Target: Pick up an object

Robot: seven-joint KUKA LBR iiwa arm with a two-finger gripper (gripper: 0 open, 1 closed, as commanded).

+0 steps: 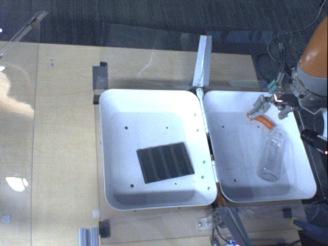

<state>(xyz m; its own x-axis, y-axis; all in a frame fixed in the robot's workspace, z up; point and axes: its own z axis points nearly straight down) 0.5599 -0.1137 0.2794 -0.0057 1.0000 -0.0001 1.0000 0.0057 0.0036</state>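
A clear plastic bottle (271, 155) lay in the right bin (230, 152), its neck pointing up toward a small orange object (262, 121) just beyond its cap. The gripper (270, 102) hung over that bin's far right corner, just above the orange piece; its fingers stood apart (nothing between them that could be seen). In the left bin (123, 152) a dark ribbed mat (165, 161) lay flat. Both bins sat side by side on a pale wooden bench (56, 152), with dark carpet (154, 4) beyond.
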